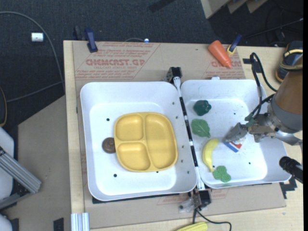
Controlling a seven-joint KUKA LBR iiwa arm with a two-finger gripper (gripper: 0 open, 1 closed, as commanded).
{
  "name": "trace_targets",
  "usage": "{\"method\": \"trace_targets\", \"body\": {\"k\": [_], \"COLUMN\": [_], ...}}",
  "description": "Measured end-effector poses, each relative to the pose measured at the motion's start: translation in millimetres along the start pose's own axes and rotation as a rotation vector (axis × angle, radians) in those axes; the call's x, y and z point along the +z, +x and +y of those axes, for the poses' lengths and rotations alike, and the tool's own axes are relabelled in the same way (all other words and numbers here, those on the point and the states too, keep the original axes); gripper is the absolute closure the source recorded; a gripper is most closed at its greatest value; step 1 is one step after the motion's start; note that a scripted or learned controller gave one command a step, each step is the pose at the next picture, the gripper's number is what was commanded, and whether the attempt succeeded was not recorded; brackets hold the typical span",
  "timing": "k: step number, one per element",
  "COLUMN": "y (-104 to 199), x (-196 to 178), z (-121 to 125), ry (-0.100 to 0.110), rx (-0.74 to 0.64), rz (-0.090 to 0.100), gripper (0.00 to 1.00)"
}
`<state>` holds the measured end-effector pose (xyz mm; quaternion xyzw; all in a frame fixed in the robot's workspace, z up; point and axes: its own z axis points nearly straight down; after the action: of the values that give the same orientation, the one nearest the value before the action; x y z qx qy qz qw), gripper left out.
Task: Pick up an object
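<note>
Hiding under hand (236, 137), red-blue obj (233, 146)

Arm: enters from the right edge of the camera view, reaching leftward and down at a slant.
Wrist: orange band (291, 96) at the right edge, grey metal body below it.
Gripper (234, 136): low and pointing left; its tip is too small and blurred to read.

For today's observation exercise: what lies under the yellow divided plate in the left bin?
A brown round object pokes out from under the yellow divided plate at its left edge. The plate covers the rest of it.
</note>
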<state>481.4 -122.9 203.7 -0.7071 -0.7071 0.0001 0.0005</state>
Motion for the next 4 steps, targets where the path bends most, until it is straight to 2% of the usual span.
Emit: {"method": "trace_targets", "body": {"k": [1, 2, 3, 4], "y": [13, 21, 27, 26], "x": [115, 119, 119, 119], "z": [61, 126, 170, 186], "ry": [-0.010, -0.002, -0.003, -0.004], "rx": [-0.001, -0.001, -0.002, -0.002], "rz": [-0.002, 0.000, -0.001, -0.002], "gripper": [0.00, 0.00, 0.00, 0.00]}}
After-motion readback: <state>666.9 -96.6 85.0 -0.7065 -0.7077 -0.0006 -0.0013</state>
